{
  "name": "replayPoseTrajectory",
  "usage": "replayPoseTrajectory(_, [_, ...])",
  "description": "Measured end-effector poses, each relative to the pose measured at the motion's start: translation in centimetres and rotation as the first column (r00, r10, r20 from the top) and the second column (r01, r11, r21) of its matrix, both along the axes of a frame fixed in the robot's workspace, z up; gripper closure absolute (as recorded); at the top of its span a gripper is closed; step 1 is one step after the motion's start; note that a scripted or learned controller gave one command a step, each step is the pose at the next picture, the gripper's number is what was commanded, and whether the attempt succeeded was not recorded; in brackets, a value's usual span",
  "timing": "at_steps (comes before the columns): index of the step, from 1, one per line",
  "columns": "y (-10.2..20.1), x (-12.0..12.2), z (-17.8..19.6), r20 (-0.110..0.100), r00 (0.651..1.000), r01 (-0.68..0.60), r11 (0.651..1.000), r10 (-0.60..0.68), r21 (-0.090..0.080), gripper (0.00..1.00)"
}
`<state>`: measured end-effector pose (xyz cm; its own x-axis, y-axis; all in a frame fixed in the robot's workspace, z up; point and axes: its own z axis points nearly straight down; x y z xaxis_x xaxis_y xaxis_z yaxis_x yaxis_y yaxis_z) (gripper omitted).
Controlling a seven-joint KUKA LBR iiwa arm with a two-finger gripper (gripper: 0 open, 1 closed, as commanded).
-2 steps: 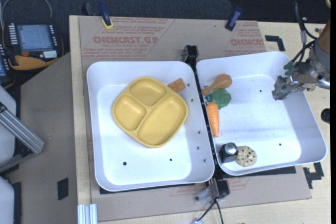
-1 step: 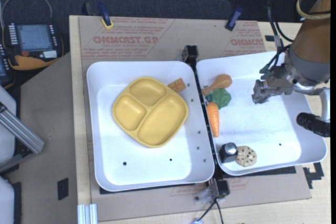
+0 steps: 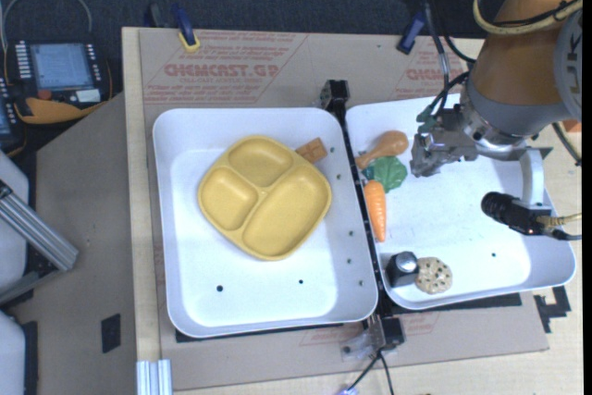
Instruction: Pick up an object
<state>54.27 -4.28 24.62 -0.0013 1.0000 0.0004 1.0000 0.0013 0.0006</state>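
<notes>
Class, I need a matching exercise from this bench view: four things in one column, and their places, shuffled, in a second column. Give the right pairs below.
Things:
1. yellow divided plate
2. cookie
3. carrot
4. end effector

Places:
A. right bin, near front edge
B. above the right bin
C. middle of left bin
D. right bin, along the divider

Pairs: 1-C, 2-A, 3-D, 4-B

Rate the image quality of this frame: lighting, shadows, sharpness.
Camera view: even, soft overhead light; the white bins read bright without blown-out glare; faint shadows only, under the yellow divided plate and beside the claw; the carrot and cookie are reasonably sharp, though overall resolution is coarse; dark floor at top lacks detail.
</notes>
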Motion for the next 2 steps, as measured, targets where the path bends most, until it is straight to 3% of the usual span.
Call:
replayPoseTrajectory(1, [5.5,0.1,-1.5,-0.005,1.000,-0.004,1.000,0.004,0.001,1.00])
replayPoseTrajectory(2, [11.2,-0.1,-0.7,0.001,1.000,-0.005,1.000,0.005,0.001,1.00])
